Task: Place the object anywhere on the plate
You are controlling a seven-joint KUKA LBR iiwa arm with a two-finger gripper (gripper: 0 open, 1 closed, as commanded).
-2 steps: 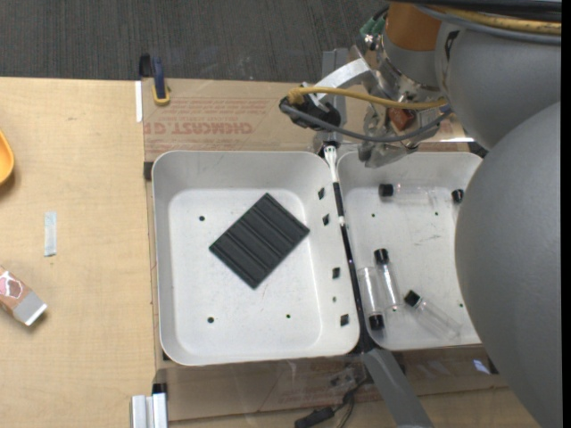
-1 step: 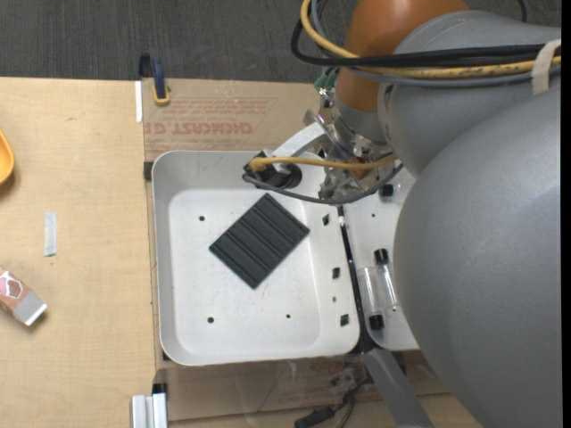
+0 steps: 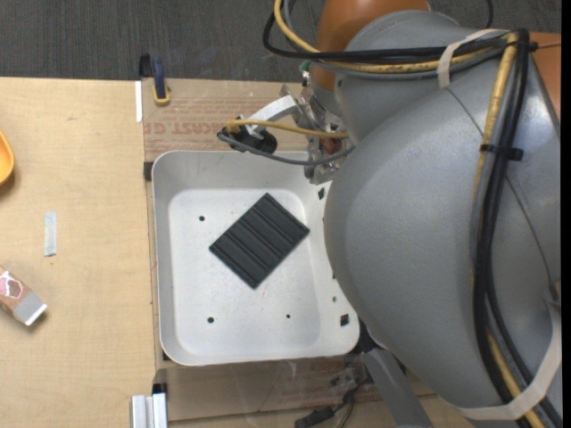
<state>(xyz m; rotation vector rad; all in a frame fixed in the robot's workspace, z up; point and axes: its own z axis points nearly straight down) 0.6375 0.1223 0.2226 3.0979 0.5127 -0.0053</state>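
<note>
The tool [image 3: 317,154] hangs at the far rim of the bin [image 3: 178,328], mostly hidden behind the arm [image 3: 428,239]. Whether it is spread, pressed together or pinching anything, I cannot tell. A yellow cable [image 3: 277,127] runs out from it to the left and ends in a dark plug above the rim.

Just in front of the tool, near the middle of the bin floor, a dark ribbed slab [image 3: 260,239] lies flat and turned cornerwise. By my reading it is the task's thing, either the plate itself or the object. Nothing else rests in the bin.

The first risk is a blind move. With the arm covering the tool, a drop or a pinch cannot be checked, so a failed grip could pass unnoticed. The second is the rim. The tool sits so close to the far wall that a straight descent could catch the wall or the cable rather than reach the floor. The third is the slab. It is thin and flat on a smooth floor, so a closing grip may slide it or tip up a corner instead of lifting it. It may also skate toward a wall if nudged.

Well apart, on the tabletop [image 3: 80,150] to the left, lie a small grey strip [image 3: 50,234] and a pink-and-white piece [image 3: 20,298]. Neither is near the tool, so any reach toward them would mean crossing the bin wall.
</note>
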